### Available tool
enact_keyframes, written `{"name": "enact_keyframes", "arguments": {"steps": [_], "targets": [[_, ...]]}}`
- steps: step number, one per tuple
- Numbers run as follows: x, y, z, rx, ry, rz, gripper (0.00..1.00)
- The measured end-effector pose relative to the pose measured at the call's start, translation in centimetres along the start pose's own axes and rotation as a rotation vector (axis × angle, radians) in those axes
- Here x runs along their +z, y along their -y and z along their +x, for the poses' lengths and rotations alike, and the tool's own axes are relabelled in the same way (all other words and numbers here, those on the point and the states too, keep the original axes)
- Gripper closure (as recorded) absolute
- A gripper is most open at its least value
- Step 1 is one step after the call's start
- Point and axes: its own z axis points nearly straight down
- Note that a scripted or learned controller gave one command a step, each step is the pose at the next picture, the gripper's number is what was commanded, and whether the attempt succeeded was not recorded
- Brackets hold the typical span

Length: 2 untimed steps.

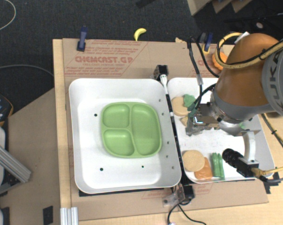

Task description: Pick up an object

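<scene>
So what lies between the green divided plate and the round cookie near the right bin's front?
In the camera view, the bins' adjoining white rims lie between the green divided plate and the cookie.

Two bins side by side on the worktop (pixel 108 55). In the left bin (pixel 80 125), a divided plate (pixel 132 129) at mid-frame. In the right bin (pixel 263 149), cookies (pixel 179 105) toward the top, a cracker (pixel 194 160) and bean pod (pixel 217 165) at lower right.
</scene>
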Motion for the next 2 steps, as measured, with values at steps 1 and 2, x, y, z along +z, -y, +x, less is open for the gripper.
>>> {"name": "enact_keyframes", "arguments": {"steps": [1,2], "targets": [[2.6,-0.1,9.0,-0.004,-0.001,0.001,1.00],[-11.1,-0.3,14.0,-0.003,-0.004,-0.020,1.00]]}}
